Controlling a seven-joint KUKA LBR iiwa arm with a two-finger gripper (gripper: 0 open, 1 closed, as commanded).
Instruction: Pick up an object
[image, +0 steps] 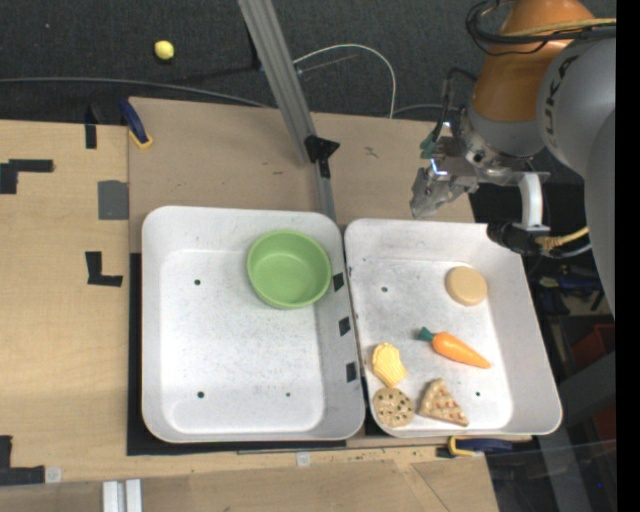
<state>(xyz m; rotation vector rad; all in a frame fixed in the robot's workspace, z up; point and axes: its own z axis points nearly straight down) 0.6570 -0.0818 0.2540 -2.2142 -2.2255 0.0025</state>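
The gripper is being held above the right bin's 12 o'clock rim; its state cannot be told. The round biscuit, toward 6 o'clock from it, is being favoured for a centred descent.

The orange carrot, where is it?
The orange plastic carrot with a green top lies in the right white bin, below the round tan bun, above the pizza slice.

The gripper hangs just beyond the far rim of the right bin, which holds a tan round piece, a carrot, a yellow piece, a cookie and a pizza slice (the green bowl sits in the left bin).
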